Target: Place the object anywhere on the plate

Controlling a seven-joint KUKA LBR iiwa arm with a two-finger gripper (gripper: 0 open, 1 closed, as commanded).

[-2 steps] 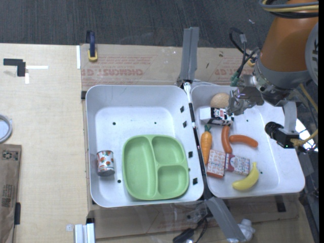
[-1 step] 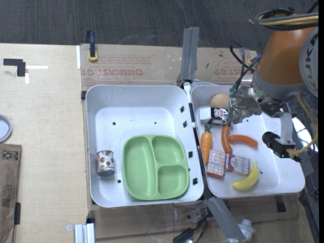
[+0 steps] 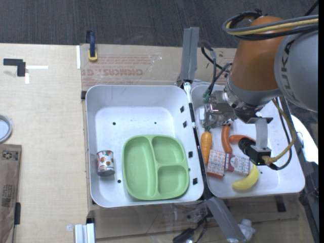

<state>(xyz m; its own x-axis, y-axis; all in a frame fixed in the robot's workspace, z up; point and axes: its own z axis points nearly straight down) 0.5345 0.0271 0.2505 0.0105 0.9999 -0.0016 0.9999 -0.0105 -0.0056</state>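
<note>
Poised over the right bin, gripper (image 3: 211, 119) just above the carrot (image 3: 206, 145), finger state impossible to tell; likely light, stiff and smooth-skinned, best pinched across its thick middle for the green plate (image 3: 154, 167).

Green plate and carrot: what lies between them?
In the camera view, the two bins' adjoining white walls separate the green plate in the left bin from the carrot in the right bin.
</note>
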